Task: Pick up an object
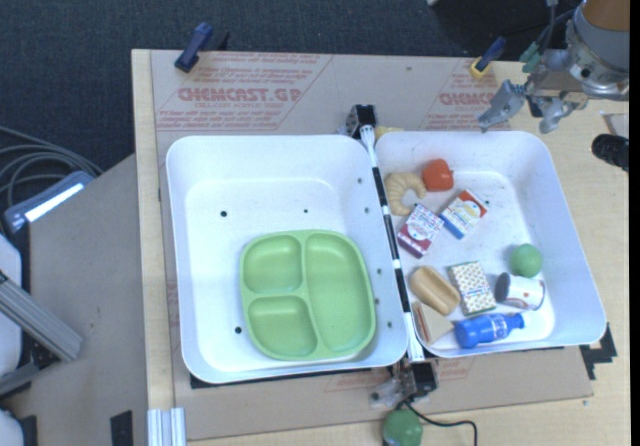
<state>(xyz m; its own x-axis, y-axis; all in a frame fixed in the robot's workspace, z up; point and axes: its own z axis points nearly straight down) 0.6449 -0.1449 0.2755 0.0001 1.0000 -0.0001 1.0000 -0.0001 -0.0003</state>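
Observation:
The right bin holds several small items. A croissant and a red tomato lie at its far left. A pink carton and a red-and-blue carton sit in the middle. Toward the front are a hot dog bun, a cracker box, a green ball, a white mug and a blue bottle. My gripper hangs open over the bin's far rim, with nothing between its fingers, above and behind all the items.
The left bin holds a green divided plate at its front right. A black-edged divider separates the bins. Blue clamps sit on the board behind. Cables lie off the bench at left.

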